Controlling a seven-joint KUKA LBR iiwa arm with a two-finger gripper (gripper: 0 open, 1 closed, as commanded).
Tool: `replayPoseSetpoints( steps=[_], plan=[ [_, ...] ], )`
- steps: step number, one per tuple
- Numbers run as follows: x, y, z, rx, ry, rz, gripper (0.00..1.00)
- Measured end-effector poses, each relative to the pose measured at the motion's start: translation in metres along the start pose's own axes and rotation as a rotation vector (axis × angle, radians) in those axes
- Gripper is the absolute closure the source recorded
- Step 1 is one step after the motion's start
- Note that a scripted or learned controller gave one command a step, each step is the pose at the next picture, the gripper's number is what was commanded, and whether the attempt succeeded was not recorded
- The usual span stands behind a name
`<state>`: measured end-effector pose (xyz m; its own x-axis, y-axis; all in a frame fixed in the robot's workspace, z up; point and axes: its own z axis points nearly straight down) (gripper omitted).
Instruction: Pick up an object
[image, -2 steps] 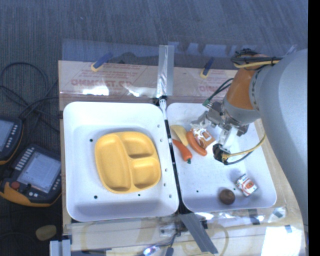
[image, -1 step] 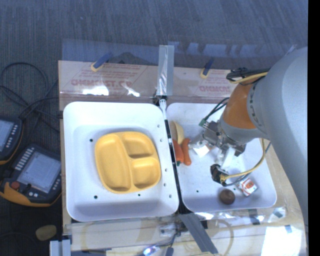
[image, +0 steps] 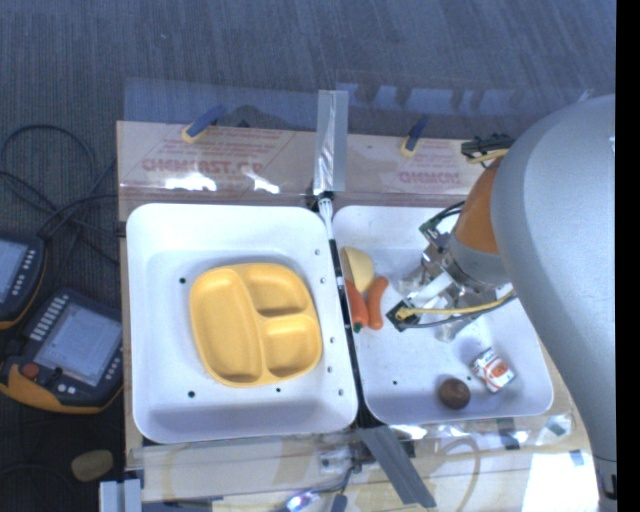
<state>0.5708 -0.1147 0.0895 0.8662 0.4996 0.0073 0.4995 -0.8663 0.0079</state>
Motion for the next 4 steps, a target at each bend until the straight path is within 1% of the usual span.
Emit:
replayPoseSetpoints(
  steps=[1, 2, 3, 4],
  plan=[
    [0.003, 0.043, 0.0, 0.009, 0.004, 0.164, 0.0],
    [0.006, 0.04, -0.01, 0.015, 0.004, 0.159, 1.0],
    [0.041, 0.089, -0.042, 0.036, -0.002, 0.294, 1.0],
    [0.067, 0.083, -0.004, 0.047, -0.003, 0.279, 1.0]
  ],
)
